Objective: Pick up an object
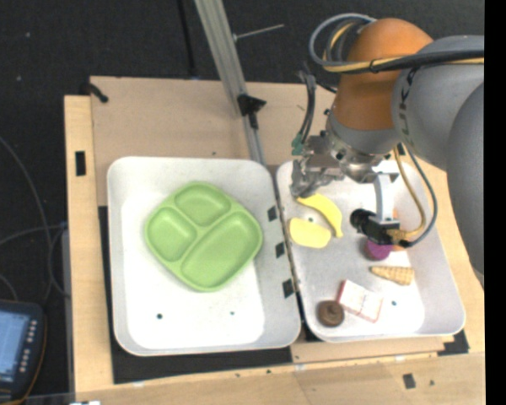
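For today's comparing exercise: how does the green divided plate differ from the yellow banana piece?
The green divided plate lies alone in the left bin; the yellow banana piece lies in the right bin among other items. The plate is far larger. The plate has three compartments; the banana is a curved solid. Both lie flat.

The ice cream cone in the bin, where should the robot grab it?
Probably across the wide end of the ice cream cone, coming straight down. It lies flat on its side in the right bin, narrowing to a point, so fingers on the thin tip might slip off. The purple object sits close above it, so keep toward the cone's lower side.
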{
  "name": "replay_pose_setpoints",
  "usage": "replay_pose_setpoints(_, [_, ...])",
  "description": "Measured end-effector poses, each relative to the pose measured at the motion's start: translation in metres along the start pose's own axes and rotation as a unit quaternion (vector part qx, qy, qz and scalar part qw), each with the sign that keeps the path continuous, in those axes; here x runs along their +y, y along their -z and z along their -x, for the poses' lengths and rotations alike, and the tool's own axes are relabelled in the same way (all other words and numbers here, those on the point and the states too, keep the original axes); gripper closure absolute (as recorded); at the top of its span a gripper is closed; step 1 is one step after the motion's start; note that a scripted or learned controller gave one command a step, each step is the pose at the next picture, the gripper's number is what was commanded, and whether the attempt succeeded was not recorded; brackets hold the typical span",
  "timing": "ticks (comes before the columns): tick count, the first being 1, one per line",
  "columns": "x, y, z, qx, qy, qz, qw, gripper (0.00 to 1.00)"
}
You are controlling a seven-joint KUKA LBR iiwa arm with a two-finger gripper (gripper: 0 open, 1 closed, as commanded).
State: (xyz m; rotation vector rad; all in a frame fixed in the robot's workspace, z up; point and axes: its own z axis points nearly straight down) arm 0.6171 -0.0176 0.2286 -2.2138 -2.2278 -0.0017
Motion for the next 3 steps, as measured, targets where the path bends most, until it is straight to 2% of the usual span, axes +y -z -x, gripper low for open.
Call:
replay_pose_setpoints(1, [-0.027, 0.001, -0.049, 0.0, 0.0, 0.0, 1.0, 1.0])
replay_pose_setpoints(2, [-0.036, -0.001, -0.103, 0.001, 0.001, -0.001, 1.0, 1.0])
replay_pose_setpoints(3, [-0.035, -0.001, -0.1, 0.0, -0.002, 0.0, 1.0, 0.0])
